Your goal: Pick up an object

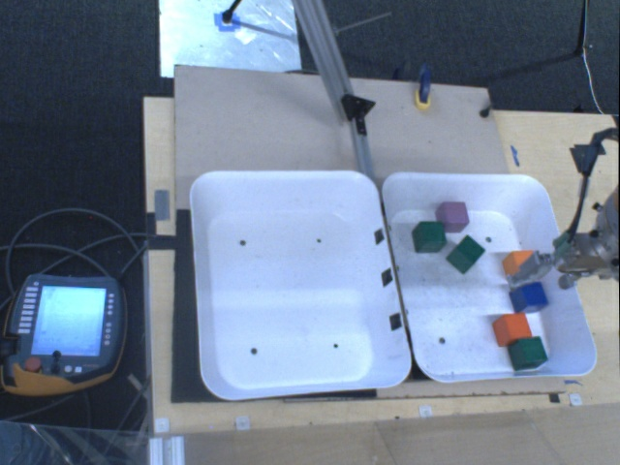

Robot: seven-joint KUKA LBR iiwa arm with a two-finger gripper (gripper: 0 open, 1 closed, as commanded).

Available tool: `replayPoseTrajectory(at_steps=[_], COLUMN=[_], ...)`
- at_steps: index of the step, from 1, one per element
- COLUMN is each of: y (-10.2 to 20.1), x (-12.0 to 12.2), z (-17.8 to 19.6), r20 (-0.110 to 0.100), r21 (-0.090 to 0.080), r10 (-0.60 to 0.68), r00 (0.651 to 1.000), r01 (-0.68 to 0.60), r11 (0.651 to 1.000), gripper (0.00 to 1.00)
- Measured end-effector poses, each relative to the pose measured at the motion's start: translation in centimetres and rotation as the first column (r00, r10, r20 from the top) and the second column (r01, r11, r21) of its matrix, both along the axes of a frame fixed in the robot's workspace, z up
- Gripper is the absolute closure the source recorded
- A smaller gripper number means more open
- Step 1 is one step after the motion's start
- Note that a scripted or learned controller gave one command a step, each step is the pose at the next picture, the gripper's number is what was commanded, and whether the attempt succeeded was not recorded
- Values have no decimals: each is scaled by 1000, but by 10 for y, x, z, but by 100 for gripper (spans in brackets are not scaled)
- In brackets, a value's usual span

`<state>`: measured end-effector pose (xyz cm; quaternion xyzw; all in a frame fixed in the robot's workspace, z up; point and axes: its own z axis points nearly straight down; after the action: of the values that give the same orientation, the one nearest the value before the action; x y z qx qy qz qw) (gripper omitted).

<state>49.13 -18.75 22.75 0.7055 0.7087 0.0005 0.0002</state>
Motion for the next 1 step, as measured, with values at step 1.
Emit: replayPoseTrajectory(at_steps=[1], y=[0], x=[0], z=[0], r20=[1], r21=[0], r10=[-1], r00=[1000], r01=[1], r11=[1000], gripper=[0])
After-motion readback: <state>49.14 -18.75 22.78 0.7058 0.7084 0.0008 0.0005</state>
